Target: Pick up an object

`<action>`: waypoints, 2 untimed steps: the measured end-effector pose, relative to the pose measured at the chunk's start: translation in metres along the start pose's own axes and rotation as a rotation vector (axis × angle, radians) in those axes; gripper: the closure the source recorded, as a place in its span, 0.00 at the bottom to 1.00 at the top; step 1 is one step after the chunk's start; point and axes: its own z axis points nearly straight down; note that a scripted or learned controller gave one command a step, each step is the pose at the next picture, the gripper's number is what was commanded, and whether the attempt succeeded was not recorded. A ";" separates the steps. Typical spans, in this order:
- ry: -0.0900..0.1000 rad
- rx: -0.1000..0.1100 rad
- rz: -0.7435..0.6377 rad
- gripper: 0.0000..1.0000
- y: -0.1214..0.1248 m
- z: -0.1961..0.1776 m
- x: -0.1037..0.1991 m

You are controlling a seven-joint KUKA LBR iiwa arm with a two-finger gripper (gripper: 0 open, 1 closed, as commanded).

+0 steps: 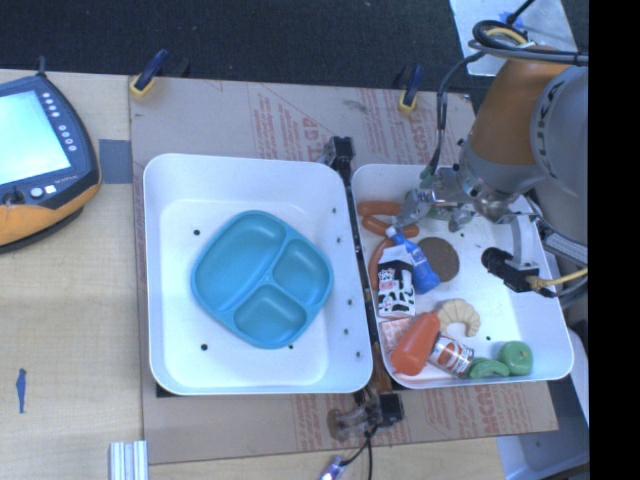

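Gripper hangs low over the right bin, above the back of its clutter; its grip state cannot be told from here. Just beneath lie a sausage, a blue marker and a brown disc (partly shadowed). Left bin holds a blue divided plate.

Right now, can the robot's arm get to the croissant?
Probably yes. The croissant lies uncovered in the right bin, nothing on top, and the gripper hangs over that same bin.
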 end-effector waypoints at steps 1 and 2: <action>0.001 0.001 -0.001 0.00 0.026 0.048 0.005; 0.000 0.002 -0.003 1.00 0.026 0.037 0.004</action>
